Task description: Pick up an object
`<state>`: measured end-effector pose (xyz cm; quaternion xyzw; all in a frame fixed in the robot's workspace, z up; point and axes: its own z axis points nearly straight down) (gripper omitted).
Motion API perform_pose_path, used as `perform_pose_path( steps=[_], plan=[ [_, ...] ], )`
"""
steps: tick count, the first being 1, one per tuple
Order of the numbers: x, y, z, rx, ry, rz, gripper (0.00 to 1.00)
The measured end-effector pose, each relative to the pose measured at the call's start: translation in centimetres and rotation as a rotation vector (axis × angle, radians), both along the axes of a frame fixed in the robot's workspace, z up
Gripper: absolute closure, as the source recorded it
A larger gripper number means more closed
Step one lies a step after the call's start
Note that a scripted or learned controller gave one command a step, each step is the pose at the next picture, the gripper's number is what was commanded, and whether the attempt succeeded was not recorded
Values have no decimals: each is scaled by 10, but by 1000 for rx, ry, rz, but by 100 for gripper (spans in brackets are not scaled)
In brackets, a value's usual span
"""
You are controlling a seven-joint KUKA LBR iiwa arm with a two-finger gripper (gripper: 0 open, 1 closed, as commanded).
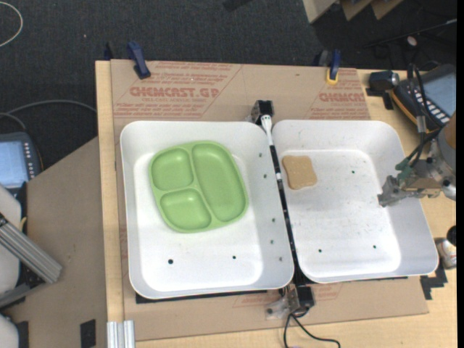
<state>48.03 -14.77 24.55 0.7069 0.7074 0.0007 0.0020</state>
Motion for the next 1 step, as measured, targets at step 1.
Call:
perform_pose_path(
  steps=[1],
  plan=[
    [0,62,52,3,-3,7,100]
  ],
)
